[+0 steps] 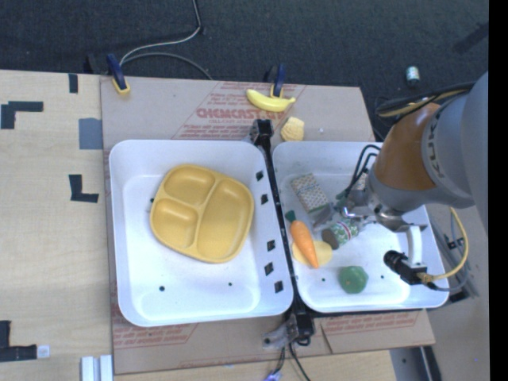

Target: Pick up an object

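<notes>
In the right bin point(317, 296) lie an orange carrot point(304, 242) on a pale yellow piece, a green round toy point(353, 279), a grey textured block point(308, 191) and a small green-and-white can point(343, 232). My gripper point(341, 219) reaches down into this bin from the right, right above the can, with the grey block just to its left. The wrist hides the fingertips. The left bin point(131, 292) holds a yellow divided plate point(202, 212).
A toy banana point(268, 100) and a pale yellow block point(292, 128) lie on the cardboard behind the bins. The black divider clips point(274, 213) run between the two bins. My arm's orange band point(401, 153) hangs over the right bin's far right side.
</notes>
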Motion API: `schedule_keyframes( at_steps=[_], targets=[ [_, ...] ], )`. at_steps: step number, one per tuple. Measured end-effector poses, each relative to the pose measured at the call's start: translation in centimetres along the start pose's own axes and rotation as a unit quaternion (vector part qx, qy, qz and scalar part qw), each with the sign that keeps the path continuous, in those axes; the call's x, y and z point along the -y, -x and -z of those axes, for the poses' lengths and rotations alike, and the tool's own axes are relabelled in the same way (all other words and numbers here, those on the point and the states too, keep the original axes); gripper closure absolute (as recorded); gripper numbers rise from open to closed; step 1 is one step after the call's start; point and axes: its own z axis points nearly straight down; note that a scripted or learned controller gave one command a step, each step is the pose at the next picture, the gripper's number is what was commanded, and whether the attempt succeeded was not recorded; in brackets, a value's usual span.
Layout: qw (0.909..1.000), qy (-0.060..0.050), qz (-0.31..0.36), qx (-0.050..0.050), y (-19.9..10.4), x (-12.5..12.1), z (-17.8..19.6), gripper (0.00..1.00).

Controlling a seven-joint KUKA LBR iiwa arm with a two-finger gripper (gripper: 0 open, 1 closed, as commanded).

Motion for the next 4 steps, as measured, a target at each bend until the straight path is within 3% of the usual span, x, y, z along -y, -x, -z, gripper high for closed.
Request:
schedule_keyframes(
  at_steps=[1, 2, 3, 4],
  targets=[
    [1.0, 0.0, 0.0, 0.0, 0.0, -0.1, 1.0, 1.0],
    [1.0, 0.0, 0.0, 0.0, 0.0, 0.0, 1.0, 0.0],
    [1.0, 0.003, -0.003, 0.003, -2.4, 5.4, 0.1, 0.0],
    [1.0, -0.003, 0.0, -0.001, -5.7, -1.6, 9.8, 0.0]
  ],
)
